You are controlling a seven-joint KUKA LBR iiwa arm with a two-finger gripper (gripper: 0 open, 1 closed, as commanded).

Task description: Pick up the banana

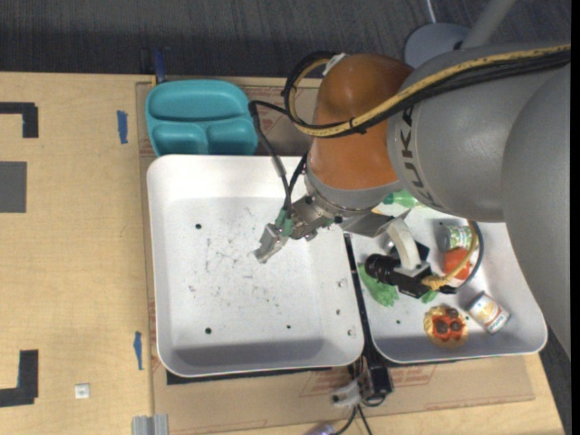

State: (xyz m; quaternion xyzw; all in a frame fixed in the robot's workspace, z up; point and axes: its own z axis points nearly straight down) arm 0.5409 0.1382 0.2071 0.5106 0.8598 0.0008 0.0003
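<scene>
From the camera view, part of the letters "KUKA" reads on the grey arm beside its orange band. The gripper hangs over the left bin, near its middle and toward its right wall; whether it is open or closed cannot be told, and nothing is seen in it. The rest of that bin's floor is bare. The banana cannot be picked out. The right bin holds crowded items along its left and near edges. A teal tray touches the left bin's far edge.

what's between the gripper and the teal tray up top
In the camera view, just bare white floor and the far rim of the left bin lie between the gripper and the teal tray.
</scene>
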